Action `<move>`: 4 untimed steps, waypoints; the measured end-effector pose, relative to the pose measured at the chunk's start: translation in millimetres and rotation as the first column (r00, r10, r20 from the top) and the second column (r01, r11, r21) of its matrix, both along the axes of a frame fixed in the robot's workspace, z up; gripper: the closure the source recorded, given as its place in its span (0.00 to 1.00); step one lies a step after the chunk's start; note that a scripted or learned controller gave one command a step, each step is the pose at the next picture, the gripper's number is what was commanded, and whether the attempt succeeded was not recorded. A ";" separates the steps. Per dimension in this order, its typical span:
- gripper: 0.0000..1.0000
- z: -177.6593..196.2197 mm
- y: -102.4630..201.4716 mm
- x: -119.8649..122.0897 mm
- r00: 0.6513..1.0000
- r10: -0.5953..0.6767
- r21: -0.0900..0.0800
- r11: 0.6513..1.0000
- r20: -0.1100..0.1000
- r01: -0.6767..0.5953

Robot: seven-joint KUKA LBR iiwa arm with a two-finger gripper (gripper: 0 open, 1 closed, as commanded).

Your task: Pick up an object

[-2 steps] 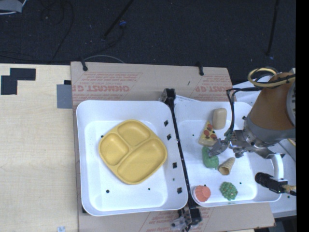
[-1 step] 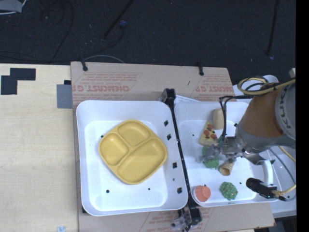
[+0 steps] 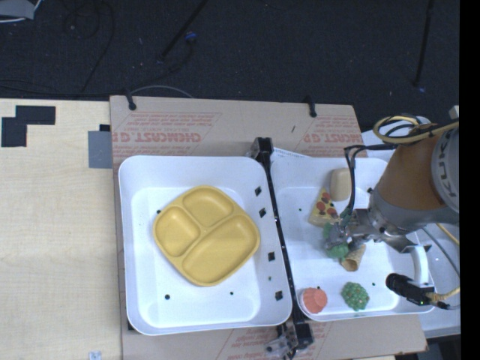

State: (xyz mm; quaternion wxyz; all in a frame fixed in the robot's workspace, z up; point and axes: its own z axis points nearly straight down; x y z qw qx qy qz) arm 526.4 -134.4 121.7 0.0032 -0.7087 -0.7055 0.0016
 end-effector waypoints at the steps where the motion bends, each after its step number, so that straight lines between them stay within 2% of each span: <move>1: 1.00 61.8 -5.2 0.9 1.000 0.005 -0.003 1.000 0.009 -0.005; 2: 1.00 123.9 -6.9 6.9 1.000 0.006 -0.003 1.000 0.011 -0.006; 3: 1.00 170.9 -7.5 7.6 1.000 0.006 -0.003 1.000 0.009 -0.006; 4: 1.00 151.4 37.5 16.1 1.000 0.008 0.000 1.000 0.003 -0.008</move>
